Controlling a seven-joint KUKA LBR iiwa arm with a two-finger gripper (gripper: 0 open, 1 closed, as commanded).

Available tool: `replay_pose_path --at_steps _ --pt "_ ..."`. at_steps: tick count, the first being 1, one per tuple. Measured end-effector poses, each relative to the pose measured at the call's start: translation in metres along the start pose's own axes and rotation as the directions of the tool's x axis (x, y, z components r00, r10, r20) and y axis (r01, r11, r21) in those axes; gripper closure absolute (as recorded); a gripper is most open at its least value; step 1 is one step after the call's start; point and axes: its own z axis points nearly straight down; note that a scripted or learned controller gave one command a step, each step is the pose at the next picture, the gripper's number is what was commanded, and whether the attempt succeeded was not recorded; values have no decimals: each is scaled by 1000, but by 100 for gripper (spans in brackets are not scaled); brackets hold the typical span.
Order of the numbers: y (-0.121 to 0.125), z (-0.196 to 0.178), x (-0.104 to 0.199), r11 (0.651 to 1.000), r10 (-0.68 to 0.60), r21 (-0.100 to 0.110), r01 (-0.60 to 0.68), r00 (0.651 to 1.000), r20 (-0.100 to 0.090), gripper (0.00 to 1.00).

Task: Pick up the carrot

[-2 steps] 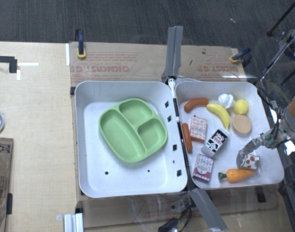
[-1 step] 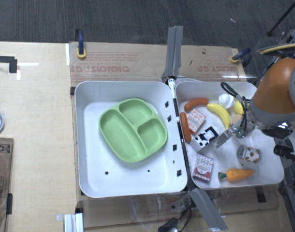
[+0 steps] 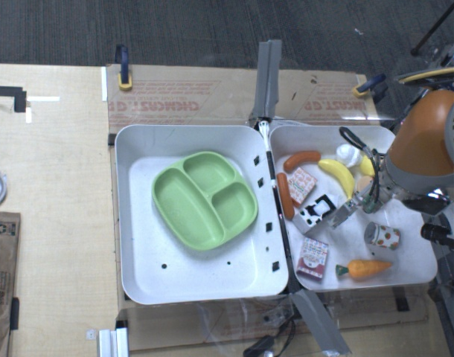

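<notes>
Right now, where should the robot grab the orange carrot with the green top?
Grip the orange carrot with the green top across its thick middle, coming straight down from above. It lies flat and sideways on the right white bin floor, with room on both long sides.

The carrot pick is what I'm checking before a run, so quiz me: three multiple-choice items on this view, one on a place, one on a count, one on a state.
1. Where does the carrot lie?
A. On the green plate
B. Near the front edge of the right bin
C. On the bench outside both bins

2. How many compartments has the green plate?
A. Two
B. Three
C. Five

3. How does the gripper stand to the carrot?
A. Apart from it, further back in the bin
B. Closed around it
C. Lifting it over the left bin

Answers:
1 B: the carrot rests in the right bin by its front rim.
2 B: ridges split the plate into three.
3 A: bare bin floor separates gripper and carrot.
</notes>
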Motion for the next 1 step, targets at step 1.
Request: replay_pose_path --at_steps 1 --pt "-47 -74 43 926 -379 -1 379 926 -2 0"
